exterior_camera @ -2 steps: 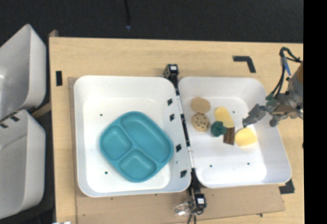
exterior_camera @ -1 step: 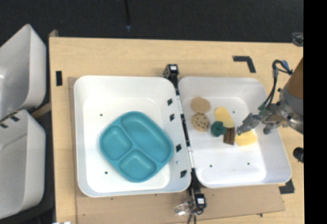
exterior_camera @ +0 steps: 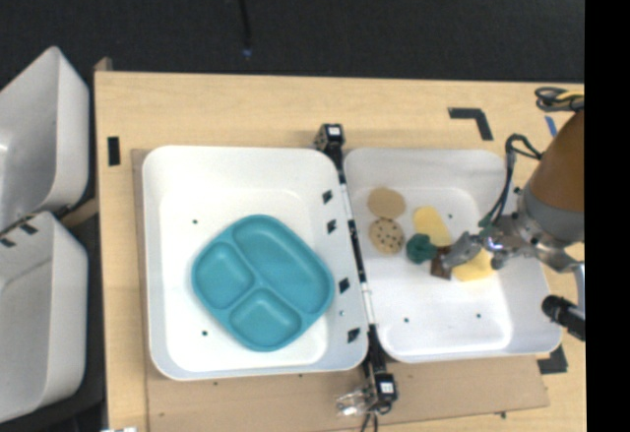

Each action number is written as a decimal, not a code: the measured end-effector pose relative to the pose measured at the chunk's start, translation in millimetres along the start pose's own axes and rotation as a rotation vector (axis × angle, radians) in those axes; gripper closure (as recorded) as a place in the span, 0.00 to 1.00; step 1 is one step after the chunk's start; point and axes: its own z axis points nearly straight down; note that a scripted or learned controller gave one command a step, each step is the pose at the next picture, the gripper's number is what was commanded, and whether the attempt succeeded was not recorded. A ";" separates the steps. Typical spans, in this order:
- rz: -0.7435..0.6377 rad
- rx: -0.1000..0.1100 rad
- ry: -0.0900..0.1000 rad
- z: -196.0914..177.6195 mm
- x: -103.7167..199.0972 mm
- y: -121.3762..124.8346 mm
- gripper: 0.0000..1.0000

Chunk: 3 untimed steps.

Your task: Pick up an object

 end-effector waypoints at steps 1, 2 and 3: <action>0.002 -0.005 -0.003 38.6 -2.1 0.7 0.00; 0.008 -0.010 -0.003 26.1 -3.1 2.0 1.00; 0.007 -0.009 -0.002 -33.4 -13.9 3.4 1.00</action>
